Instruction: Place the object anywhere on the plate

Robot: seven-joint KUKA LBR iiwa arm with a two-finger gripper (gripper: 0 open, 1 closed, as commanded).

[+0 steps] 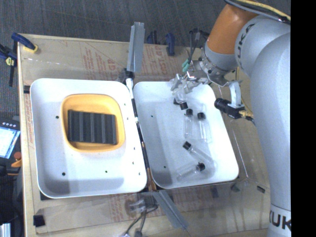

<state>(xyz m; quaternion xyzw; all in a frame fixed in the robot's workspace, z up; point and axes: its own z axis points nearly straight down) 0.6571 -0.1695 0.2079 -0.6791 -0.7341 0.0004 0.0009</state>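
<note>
Four clear bottles (196, 132); one yellow plate (93, 121).

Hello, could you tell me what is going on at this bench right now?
A KUKA arm reaches in from the right, its gripper over the top of the right bin, which holds several clear vials with black caps. The yellow plate with a dark ridged insert sits in the left bin, with no vial on it yet.

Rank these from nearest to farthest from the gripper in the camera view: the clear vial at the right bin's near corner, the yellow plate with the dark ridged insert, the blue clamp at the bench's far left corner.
1. Clear vial, right bin, below the gripper.
2. Yellow plate, left bin.
3. Blue clamp, far left corner.
</note>
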